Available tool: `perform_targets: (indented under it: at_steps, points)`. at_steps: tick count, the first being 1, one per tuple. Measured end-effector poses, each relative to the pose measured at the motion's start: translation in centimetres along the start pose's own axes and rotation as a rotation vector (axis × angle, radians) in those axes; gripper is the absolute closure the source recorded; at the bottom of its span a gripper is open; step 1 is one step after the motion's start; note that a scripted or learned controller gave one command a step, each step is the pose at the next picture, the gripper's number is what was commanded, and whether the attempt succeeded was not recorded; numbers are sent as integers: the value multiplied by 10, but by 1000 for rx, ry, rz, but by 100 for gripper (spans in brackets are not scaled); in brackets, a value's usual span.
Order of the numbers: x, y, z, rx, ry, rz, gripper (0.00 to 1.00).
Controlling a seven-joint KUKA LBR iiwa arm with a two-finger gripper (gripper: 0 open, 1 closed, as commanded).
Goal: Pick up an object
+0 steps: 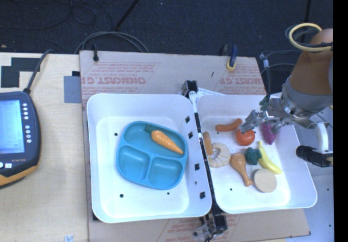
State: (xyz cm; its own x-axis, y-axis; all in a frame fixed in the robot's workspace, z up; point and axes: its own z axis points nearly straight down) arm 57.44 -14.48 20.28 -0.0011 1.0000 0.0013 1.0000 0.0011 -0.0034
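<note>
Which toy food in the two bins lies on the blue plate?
The orange carrot. It alone lies on the blue divided plate in the left bin; all the other toy foods lie loose in the right bin.

One fixed camera looks down on me at a slant from above the pale wooden table [43, 192], far enough back to take in both shallow white plastic bins [103, 126]; my arm enters from their right.

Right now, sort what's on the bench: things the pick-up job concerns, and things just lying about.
Job: pincer; right bin items: tomato, purple grapes, sausage, drumstick, banana, broccoli, round biscuit.

Lying about: blue tray with carrot in left bin; teach pendant.
</note>
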Motion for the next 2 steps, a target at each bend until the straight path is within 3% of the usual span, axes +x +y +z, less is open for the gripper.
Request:
perform_targets:
  at_steps: [1,2]
  points:
    - [8,-101,-183,-9,-2,1,0]
    - [8,-97,-185,0,-2,-1,100]
